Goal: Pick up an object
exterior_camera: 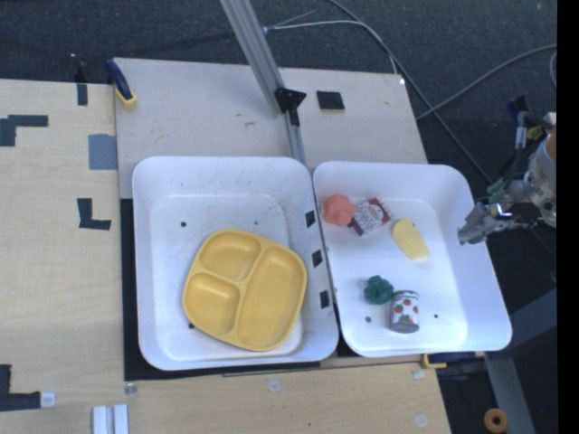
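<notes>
So the end effector [477, 227] is sitting right over the right-hand rim of the right bin [452, 183], low and off to the side, with nothing in its grip as far as I can see. Whether it's open or closed I honestly can't tell, too small and blurry.

Looks like the approach step to me, no pick made yet. Closest candidate is the yellow object [410, 240], near it and lying loose on the bin floor. Further in are the pink object [338, 210] touching a small red-and-white packet [370, 216], then a green object [378, 288] just beside a small can [404, 312].

Next move needs to clear that rim, swing inward and drop straight down. The yellow one has open floor all around; the pairs are crowded. The left bin [154, 188] holds a yellow divided plate [244, 287] on the worktop [208, 107].
</notes>
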